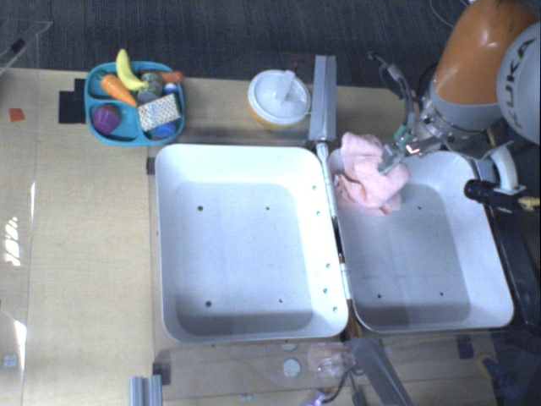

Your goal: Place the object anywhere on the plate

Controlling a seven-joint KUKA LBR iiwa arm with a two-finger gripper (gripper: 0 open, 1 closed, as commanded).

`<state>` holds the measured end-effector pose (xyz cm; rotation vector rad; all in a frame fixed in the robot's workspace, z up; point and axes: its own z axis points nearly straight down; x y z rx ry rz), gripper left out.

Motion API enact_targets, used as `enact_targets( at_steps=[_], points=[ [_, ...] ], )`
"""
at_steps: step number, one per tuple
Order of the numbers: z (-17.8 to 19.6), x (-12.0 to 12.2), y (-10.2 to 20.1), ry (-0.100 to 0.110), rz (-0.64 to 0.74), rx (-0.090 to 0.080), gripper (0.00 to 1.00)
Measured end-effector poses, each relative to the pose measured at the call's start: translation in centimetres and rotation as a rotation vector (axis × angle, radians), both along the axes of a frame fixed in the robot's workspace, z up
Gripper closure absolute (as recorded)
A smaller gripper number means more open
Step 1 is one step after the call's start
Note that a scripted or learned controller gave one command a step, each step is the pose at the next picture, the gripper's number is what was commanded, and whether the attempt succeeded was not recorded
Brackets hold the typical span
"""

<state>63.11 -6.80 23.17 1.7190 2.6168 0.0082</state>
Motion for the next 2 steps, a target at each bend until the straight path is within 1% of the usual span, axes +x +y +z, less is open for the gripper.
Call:
enact_targets(
  at_steps=[1, 2],
  points=[
    [-0.5, 0.2, 0.2, 0.003, 0.005, 0.000, 1.00],
    [0.6, 0.3, 5.2, 0.000, 0.407, -0.003, 1.00]
  ],
)
